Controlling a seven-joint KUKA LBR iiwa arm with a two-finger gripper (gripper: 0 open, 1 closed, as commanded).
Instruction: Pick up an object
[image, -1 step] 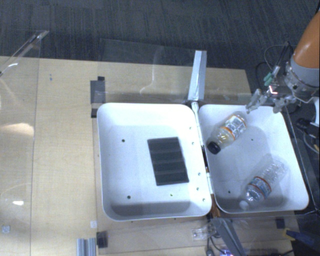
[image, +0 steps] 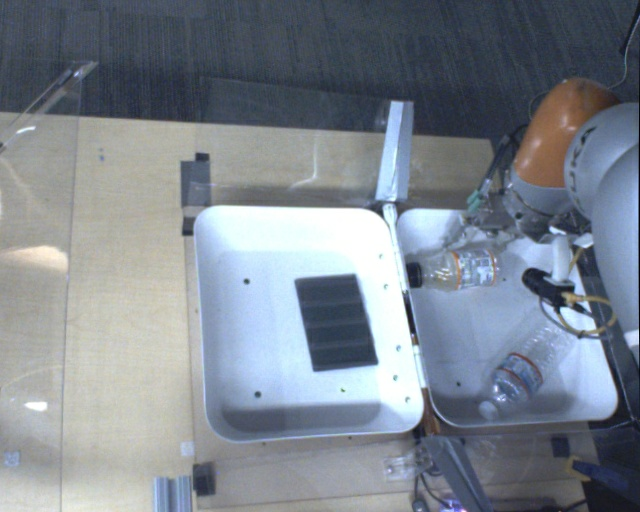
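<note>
Clear plastic bottle with an orange-brown label (image: 455, 269) as the nearest candidate: lying on its side at roughly ten o'clock in the right shallow white bin (image: 600, 395), dark cap against the left wall. Largest first: pale wooden bench (image: 110, 300); grey arm with orange band (image: 562, 120) entering from two o'clock; left shallow white bin (image: 230, 300), holding a black ribbed rectangular pad (image: 336, 321) near centre. Second clear plastic bottle with a blue-red label (image: 525, 370) lying at five o'clock in the right bin. Gripper (image: 487, 215) at twelve o'clock above the first bottle; finger spread impossible to tell.
</note>
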